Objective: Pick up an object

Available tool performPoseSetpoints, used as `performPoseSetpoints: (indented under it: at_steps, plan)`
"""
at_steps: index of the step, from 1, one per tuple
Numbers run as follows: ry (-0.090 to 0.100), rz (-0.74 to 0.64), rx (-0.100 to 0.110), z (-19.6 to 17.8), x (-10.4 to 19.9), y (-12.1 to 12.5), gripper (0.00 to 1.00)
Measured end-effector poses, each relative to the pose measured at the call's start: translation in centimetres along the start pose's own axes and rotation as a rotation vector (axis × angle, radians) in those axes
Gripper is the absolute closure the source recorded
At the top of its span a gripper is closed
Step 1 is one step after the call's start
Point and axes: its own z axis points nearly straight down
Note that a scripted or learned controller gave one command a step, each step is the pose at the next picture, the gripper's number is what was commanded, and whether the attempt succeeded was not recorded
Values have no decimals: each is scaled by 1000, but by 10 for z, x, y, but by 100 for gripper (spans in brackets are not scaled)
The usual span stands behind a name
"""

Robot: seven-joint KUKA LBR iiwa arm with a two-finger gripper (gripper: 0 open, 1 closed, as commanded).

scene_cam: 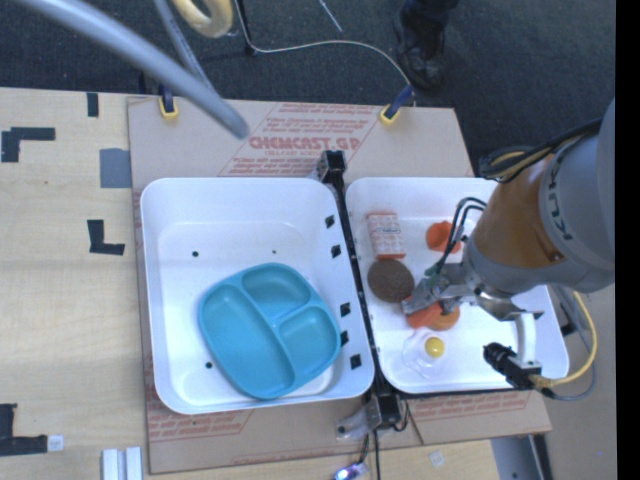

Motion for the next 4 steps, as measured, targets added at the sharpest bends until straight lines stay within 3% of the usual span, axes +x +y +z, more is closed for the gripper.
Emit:
performPoseSetpoints:
  at_steps: [1, 2, 4]
  plan:
    - [18, -9, 16, -60, 2, 3, 100]
    - [17, -9, 16, -110, 1, 5, 100]
    - [18, -14, 20, -114, 107, 44, 100]
